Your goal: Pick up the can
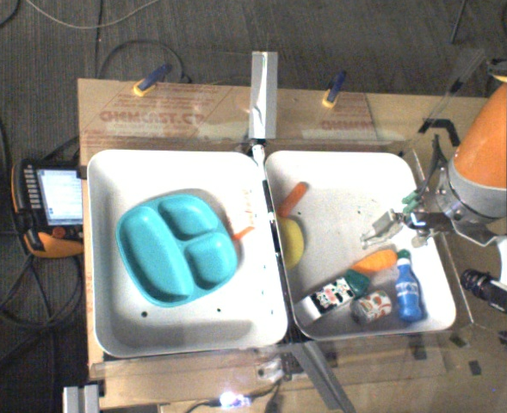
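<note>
My end effector [389, 224] hangs empty above the blue bottle [407, 292] (jaw spread unclear), the can [372, 307] wedged beside that bottle.

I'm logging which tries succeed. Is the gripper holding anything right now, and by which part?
Nothing is held. The metal two-finger gripper hangs over bare floor of the right white bin, apart from the small red-and-white can.
</note>
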Available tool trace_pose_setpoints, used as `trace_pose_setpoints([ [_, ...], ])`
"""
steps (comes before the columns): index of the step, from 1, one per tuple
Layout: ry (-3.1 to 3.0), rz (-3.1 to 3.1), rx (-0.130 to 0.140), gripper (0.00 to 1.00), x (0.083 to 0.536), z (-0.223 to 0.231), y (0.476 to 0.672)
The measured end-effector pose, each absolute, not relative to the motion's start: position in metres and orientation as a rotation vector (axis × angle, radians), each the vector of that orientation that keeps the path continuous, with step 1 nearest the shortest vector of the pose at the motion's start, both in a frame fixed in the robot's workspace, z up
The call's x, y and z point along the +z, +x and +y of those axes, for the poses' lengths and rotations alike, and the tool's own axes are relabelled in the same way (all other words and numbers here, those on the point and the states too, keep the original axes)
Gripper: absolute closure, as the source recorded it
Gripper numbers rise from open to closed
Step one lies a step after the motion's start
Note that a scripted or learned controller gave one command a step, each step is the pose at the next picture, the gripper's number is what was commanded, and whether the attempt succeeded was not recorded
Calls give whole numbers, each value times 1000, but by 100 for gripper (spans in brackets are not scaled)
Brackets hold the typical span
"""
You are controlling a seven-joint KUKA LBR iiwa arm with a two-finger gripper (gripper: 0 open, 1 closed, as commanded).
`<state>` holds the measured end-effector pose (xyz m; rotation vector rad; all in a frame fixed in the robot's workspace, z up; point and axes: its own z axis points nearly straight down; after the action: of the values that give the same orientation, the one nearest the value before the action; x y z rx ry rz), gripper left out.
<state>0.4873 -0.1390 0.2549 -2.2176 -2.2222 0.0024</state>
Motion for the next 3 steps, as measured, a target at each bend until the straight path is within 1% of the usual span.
trace_pose_setpoints([
  [1,-2532,-1853,5,0,155,-101,501],
  [2,-2585,-1780,6,0,122,-178,522],
  [3,-2822,-1358,-25,0,92,-203,565],
])
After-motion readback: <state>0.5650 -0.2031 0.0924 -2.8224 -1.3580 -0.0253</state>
